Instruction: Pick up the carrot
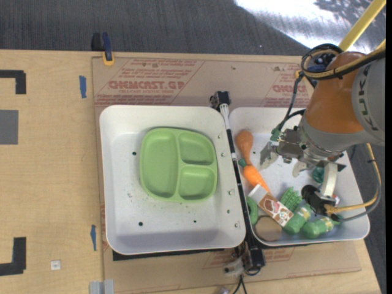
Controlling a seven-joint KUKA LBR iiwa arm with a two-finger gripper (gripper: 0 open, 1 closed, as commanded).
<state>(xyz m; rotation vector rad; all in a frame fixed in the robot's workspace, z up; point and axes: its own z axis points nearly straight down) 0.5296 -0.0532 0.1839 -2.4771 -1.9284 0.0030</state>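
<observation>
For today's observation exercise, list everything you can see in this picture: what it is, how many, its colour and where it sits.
bins: two, white, side by side on the bench
plate: one, green, three sections, in the left bin
carrot: one, orange, right bin near its left wall
orange toy: one, pale orange, right bin above the carrot
small box: one, brown and white, right bin below the carrot
green toys: several, right bin's lower part
arm: one, grey and orange, over the right bin

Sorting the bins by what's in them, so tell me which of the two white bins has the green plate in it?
The left bin. The green plate lies in its middle.
</observation>
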